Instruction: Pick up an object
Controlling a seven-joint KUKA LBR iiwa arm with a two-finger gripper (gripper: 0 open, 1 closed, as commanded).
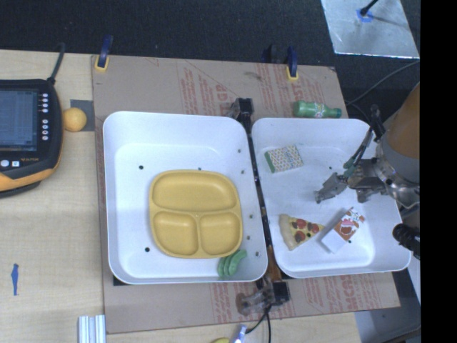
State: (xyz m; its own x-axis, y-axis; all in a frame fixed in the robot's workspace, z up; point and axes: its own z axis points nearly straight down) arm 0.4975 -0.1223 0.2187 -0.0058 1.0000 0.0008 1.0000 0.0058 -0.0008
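Right bin (314,131): pizza slice toy (298,230) at 6 o'clock, small carton (343,229) just beside it toward 3, patterned green card (284,158) at 11 o'clock. Tool (330,190) over bin centre-right, above carton, fingers apart, nothing between them. Left bin (128,134): yellow divided plate (195,212) in centre, green toy (231,264) at 5 o'clock against rim. On table: green bottle (315,109) at 12 beyond right bin, teach pendant (25,136) and orange ball (73,118) at 9.

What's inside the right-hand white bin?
In the right bin: a green-patterned packet, a pizza slice, a small red-and-white box, and the gripper. Anything beneath the arm is hidden.
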